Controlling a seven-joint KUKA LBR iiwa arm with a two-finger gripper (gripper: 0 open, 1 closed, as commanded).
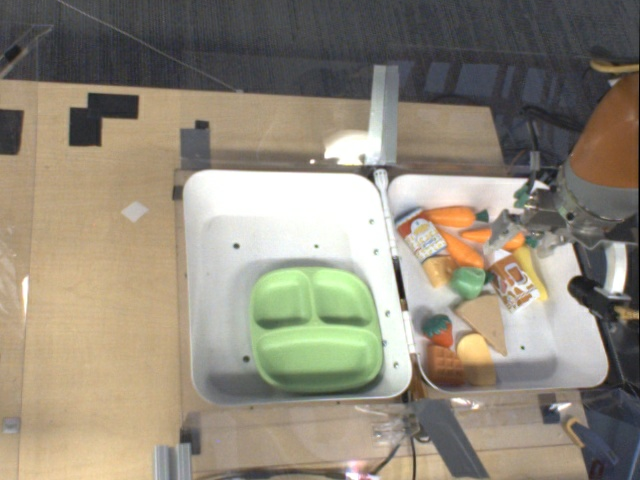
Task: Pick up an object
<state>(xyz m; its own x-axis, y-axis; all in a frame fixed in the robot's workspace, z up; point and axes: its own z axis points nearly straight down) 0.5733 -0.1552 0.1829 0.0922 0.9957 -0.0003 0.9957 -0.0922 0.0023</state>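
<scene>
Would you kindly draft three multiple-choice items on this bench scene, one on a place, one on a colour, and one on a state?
1. Where does the sectioned tray lie?
A. In the left bin
B. In the right bin
C. On the bare bench

2. What colour is that tray?
A. Red
B. Green
C. Blue

3. How do the toy foods lie in the right bin?
A. Stacked in one upright tower
B. Spread loosely over its floor
C. Lined up on its rim

Answers:
1. A, since it rests inside the left bin, toward its near side.
2. B, since all its compartments are light green.
3. B, since carrots, packets and other pieces lie scattered and partly touching.
</scene>
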